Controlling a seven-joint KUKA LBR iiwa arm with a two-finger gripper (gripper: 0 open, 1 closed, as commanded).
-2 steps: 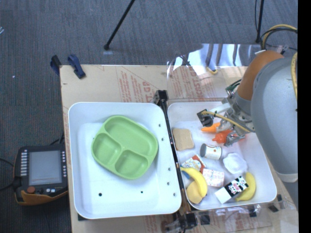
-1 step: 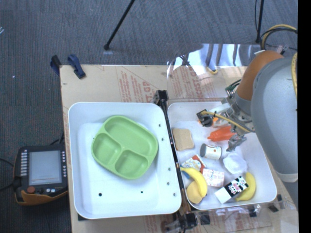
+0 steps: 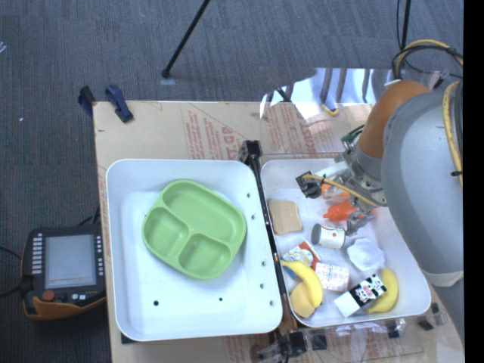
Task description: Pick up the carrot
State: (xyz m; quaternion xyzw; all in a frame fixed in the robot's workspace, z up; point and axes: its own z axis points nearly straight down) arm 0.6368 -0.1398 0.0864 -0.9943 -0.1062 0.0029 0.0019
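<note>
Carrot: orange, upper middle of right bin, directly under tool. Tool state: cannot tell. Cracker at 9 o'clock of carrot; small white can at 6 o'clock, just beside. Bananas at 7 o'clock, near front wall. Left bin: green divided plate. Both bins on desk.

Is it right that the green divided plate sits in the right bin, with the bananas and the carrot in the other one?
Not quite. The camera view shows the green divided plate in the left bin. The bananas and the carrot lie in the right bin.
</note>
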